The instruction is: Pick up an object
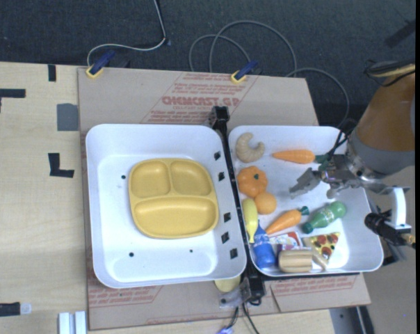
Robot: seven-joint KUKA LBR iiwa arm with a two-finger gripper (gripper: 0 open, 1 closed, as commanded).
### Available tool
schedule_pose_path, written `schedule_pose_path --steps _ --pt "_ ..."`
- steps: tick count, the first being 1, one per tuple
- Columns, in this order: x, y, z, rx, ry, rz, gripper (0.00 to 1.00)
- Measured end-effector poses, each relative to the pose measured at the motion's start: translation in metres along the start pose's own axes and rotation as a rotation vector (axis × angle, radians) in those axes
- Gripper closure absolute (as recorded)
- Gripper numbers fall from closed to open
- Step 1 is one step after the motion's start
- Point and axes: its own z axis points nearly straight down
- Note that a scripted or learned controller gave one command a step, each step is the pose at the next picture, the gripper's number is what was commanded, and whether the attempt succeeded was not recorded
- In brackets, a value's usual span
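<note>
The right bin (349, 136) holds several toy foods: a beige cashew (249, 147), a carrot (293, 156), an orange pumpkin (252, 181), a small orange ball (265, 202), a yellow banana (249, 218), a second carrot (285, 221), a green bottle (325, 214), a pizza slice (325, 242), a blue item (263, 254) and a bread roll (295, 260). My gripper (314, 185) hangs over the bin's right middle, just above the green bottle and below the upper carrot. Its fingers look spread, with nothing between them.
The left bin (106, 158) carries a yellow divided plate (173, 197). Both bins rest on a cardboard sheet (196, 96) clipped to the bench. Cables (265, 40) loop across the dark floor behind. The arm's orange band (391, 110) stands over the right bin's far right corner.
</note>
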Motion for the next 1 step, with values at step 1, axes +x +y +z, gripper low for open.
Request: schedule_pose_path --steps 1 --pt "0.0219 0.0140 0.0874 -0.004 -0.001 0.001 0.00"
